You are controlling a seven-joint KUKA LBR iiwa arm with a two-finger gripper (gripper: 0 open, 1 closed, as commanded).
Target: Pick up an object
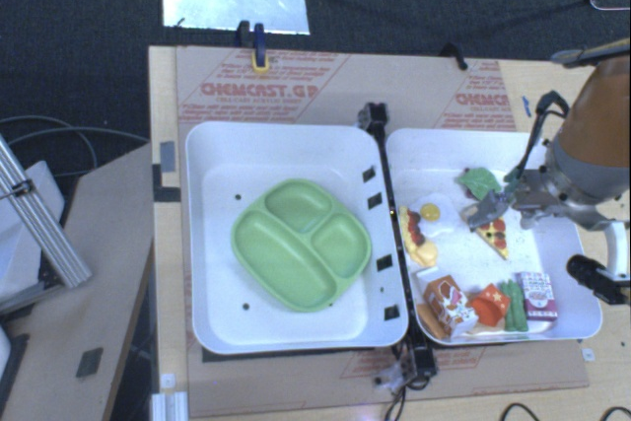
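The bench holds two white bins side by side. The left bin has a green tray with three compartments, lying near its middle.

The right bin is the landmark for the rest. Its objects are toy foods. At its left wall lies a yellow piece with a small red berry part on it, and just beside it, toward the middle of the bin, sits a small yellow round piece. A green leaf lies in the upper middle of the bin. Below the leaf lies a pizza slice, near the bin's centre. Along the bin's near wall there is a row: a small carton with red print at the left, an orange piece next to it, a green piece touching the orange one, and a red and white box at the right end.

The arm enters over the right side of this bin. The gripper is low over the bin's middle, between the leaf and the pizza slice, just beside both. If the gripper is released or clenched, one cannot tell from this view, and no object is seen grasped by it.
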